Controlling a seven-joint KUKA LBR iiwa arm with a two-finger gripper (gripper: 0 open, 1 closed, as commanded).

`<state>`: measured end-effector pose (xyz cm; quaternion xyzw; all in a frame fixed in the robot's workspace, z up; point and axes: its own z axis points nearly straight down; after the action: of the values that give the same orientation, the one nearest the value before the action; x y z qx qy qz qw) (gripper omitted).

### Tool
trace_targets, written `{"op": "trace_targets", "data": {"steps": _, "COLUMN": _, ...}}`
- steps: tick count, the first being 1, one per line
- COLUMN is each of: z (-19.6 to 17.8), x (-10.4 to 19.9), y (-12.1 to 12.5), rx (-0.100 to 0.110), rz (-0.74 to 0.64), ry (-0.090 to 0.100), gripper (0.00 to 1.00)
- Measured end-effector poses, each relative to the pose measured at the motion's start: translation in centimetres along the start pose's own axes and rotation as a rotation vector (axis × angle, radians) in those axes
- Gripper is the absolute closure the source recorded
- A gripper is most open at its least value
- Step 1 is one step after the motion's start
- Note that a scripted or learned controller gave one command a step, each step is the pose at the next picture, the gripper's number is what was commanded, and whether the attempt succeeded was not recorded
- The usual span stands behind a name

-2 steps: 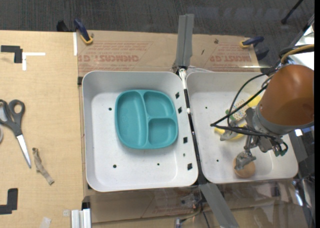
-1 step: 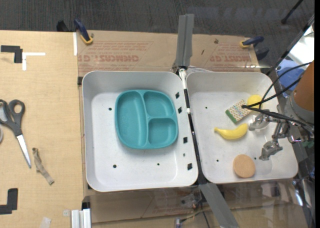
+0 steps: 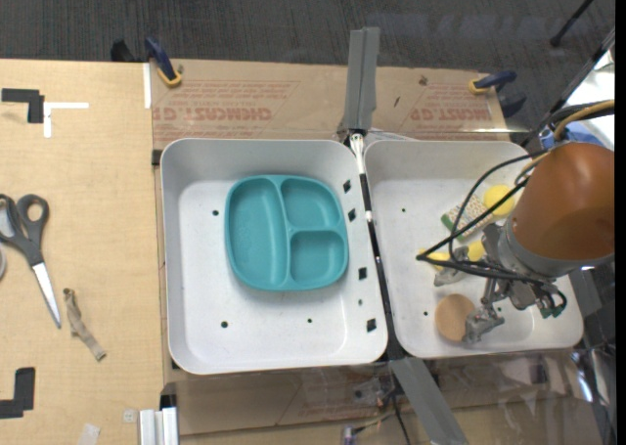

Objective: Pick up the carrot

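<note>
My gripper (image 3: 486,314) hangs low over the front of the right bin (image 3: 411,335), under the arm's orange band (image 3: 572,200). It is right beside a round tan item (image 3: 452,319), at that item's right edge, and I cannot tell whether they touch. A yellow item (image 3: 498,199) and a pale speckled piece (image 3: 470,206) lie farther back. Another small yellow piece (image 3: 461,255) lies just left of the wrist. The arm hides much of the bin's right half, so what lies beneath it is unknown.
The left bin (image 3: 186,335) holds a teal divided plate (image 3: 287,233). Black cables (image 3: 469,218) loop from the arm across the right bin. Scissors (image 3: 34,247) lie on the bench at far left. Clamps (image 3: 164,62) and a metal bar (image 3: 362,81) sit behind the bins.
</note>
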<state>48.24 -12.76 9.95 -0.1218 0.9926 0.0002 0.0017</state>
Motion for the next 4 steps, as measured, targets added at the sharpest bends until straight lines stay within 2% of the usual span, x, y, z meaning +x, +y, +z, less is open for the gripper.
{"op": "trace_targets", "data": {"steps": 1, "z": 0.0, "x": 0.0, "y": 0.0, "rx": 0.000, "rz": 0.000, "ry": 0.000, "gripper": 0.00}}
{"op": "trace_targets", "data": {"steps": 2, "z": -0.5, "x": 1.6, "y": -9.3, "rx": 0.002, "rz": 0.209, "ry": -0.001, "gripper": 0.00}}
{"op": "trace_targets", "data": {"steps": 3, "z": 0.8, "x": -7.4, "y": -4.8, "rx": 0.002, "rz": 0.894, "ry": 0.001, "gripper": 0.00}}
{"op": "trace_targets", "data": {"steps": 4, "z": 0.8, "x": -1.2, "y": 0.4, "rx": 0.002, "rz": 1.108, "ry": 0.003, "gripper": 0.00}}
